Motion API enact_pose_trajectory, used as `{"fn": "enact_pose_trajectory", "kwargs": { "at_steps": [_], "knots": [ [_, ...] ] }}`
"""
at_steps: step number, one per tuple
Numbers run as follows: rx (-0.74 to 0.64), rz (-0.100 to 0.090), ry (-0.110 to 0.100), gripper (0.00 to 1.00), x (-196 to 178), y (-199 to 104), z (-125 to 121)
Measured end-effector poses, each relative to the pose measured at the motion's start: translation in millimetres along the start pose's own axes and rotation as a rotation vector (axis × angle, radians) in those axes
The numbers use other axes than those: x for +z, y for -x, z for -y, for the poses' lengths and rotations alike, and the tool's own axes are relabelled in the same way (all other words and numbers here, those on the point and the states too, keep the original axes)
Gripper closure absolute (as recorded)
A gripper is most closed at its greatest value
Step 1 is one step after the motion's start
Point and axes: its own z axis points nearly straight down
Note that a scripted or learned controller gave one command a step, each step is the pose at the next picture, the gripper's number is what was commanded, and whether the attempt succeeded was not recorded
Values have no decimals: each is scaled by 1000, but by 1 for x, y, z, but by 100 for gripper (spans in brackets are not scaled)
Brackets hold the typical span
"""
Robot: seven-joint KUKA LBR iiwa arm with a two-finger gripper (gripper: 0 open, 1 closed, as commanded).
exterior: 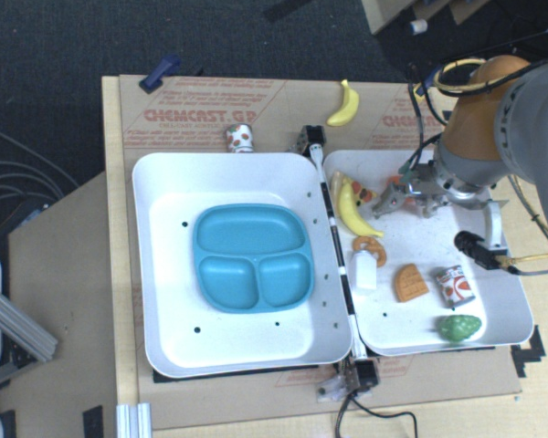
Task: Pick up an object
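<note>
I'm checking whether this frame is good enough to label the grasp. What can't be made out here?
- Gripper: the fingers are too small and blurred in the camera view to tell how they are set.
- Small red item beside the banana: too small to identify.
- Right bin: the arm's wrist covers its far right part.
- Can: label print too small to read.

Grey arm reaching from right, gripper [409, 199] low, perhaps empty
</note>
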Motion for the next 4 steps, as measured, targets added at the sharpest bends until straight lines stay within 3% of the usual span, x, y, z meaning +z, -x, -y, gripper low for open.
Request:
{"fn": "enact_pose_trajectory", "kwargs": {
  "at_steps": [1, 2, 3, 4],
  "knots": [
    [-1, -1, -3, 100, -8, -1, 1],
    [0, -2, -4, 0, -8, -1, 1],
    [0, -1, -2, 100, -18, -1, 0],
    [0, -2, -2, 0, -18, -1, 1]
  ]
}}
